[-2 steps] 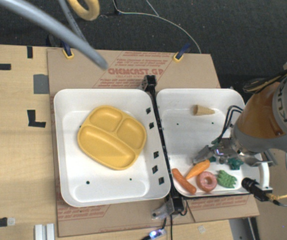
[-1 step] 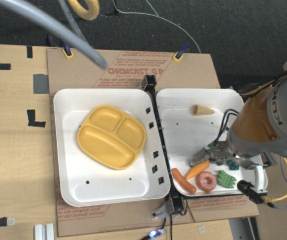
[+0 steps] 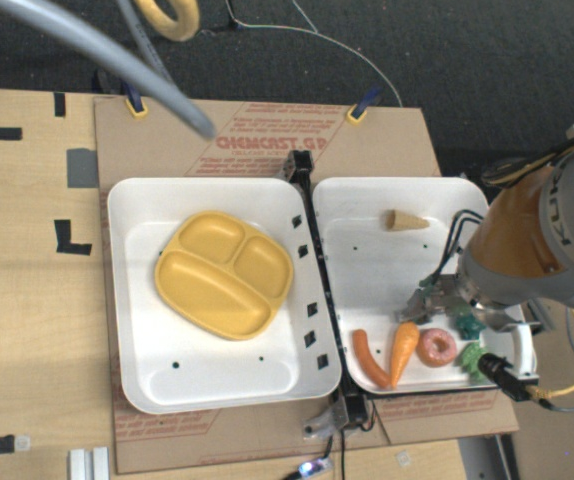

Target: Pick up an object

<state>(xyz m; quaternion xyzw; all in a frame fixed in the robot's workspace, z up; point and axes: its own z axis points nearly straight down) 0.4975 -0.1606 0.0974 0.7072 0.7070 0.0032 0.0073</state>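
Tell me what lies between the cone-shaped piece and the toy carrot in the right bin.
In the camera view, only bare white bin floor separates the cone from the carrot. The gripper sits just right of that line, above the pink donut.

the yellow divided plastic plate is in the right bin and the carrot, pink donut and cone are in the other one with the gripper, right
Not quite: the camera view shows the yellow divided plastic plate in the left white bin. The orange toy carrot, pink ring donut and tan cone do lie in the right white bin, where the gripper is.
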